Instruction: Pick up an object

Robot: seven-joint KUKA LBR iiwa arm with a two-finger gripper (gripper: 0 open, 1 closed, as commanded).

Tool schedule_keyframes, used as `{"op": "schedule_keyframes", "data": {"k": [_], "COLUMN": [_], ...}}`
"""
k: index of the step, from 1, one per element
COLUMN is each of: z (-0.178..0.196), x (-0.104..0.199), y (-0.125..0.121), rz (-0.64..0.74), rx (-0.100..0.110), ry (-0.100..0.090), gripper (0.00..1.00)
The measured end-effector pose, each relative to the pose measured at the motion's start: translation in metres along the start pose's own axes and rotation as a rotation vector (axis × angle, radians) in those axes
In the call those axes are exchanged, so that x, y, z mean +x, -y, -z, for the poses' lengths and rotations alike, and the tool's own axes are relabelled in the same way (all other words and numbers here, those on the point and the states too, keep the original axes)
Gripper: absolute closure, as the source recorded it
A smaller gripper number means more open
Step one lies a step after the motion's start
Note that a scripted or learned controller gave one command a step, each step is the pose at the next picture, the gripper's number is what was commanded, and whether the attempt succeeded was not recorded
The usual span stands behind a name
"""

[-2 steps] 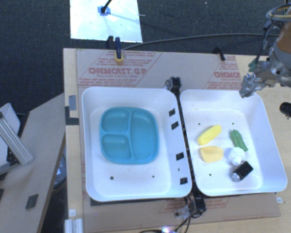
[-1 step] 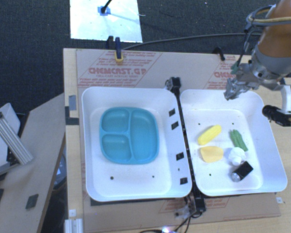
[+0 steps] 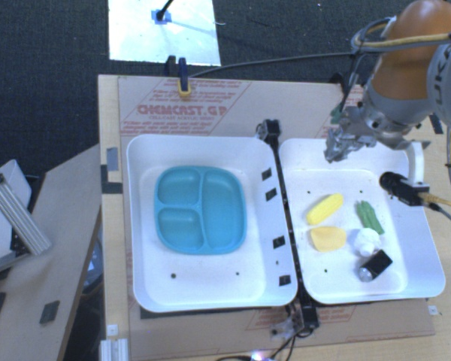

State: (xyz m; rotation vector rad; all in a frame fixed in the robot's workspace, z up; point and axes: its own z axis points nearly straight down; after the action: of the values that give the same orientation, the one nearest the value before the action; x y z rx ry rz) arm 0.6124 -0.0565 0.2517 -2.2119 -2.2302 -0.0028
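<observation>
From my remote station I see the two-finger metal gripper over the far left corner of the right shallow white bin; I cannot tell its state. Lying apart from it toward the near side of that bin are a yellow corn cob, a flat yellow slice, green beans, a white lump and a small black block. The left bin holds a blue sectioned plastic tray.
</observation>
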Motion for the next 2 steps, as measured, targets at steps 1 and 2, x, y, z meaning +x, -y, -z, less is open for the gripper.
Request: {"op": "schedule_keyframes", "data": {"k": [1, 2], "z": [-0.014, -0.018], "x": [0.05, 0.102], "y": [0.026, 0.056], "rz": [0.0, 0.001], "rx": [0.002, 0.002], "ry": [-0.001, -0.001], "gripper": [1.0, 1.0]}}
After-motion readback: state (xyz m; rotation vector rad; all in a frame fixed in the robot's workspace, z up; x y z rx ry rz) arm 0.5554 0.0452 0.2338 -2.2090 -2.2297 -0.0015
